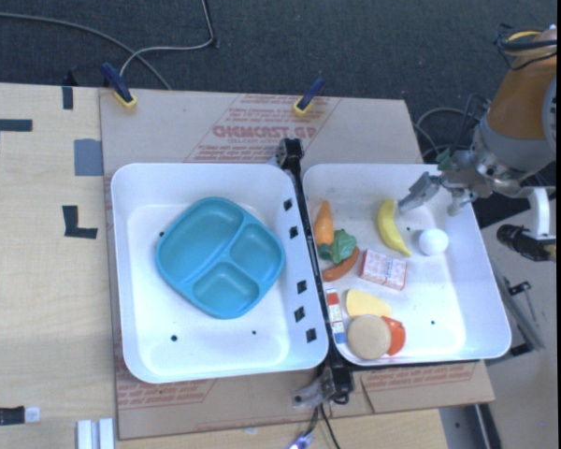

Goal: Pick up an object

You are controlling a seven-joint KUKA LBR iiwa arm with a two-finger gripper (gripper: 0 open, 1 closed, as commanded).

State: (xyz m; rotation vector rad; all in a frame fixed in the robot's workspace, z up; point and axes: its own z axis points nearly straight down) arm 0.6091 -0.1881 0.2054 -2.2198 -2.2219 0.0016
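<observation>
End effector [437, 195]: I see it above the upper right part of the right bin [467, 335], its two fingers spread wide apart, one angling down-left toward the banana, the other pointing down toward the white ball. Nothing sits between the fingers. The arm [524, 110], grey with an orange band, enters from the right.

Candidate objects, all in the right bin:
- Yellow banana [390, 227], just left of and below the end effector, apart from the left finger tip.
- White ball [434, 241], just beside the banana's lower end, directly below the end effector.
- Carrot [324, 221], against the left wall, with a green leafy piece [340, 246] and a reddish sausage-like piece [341, 267] just below it.
- Small white-and-red packet [384, 270], mid-bin.
- Yellow flat piece [366, 303], below the packet.
- Tan bun [368, 336] with a red slice [394, 333] touching its right side, at the near edge.

Left bin [136, 344]: I note a blue divided plate [221, 256], lying flat at centre.

Surroundings: both bins rest on cardboard [252, 129] clamped to the desk [37, 279] by two blue-and-yellow clamps [120, 86].
</observation>
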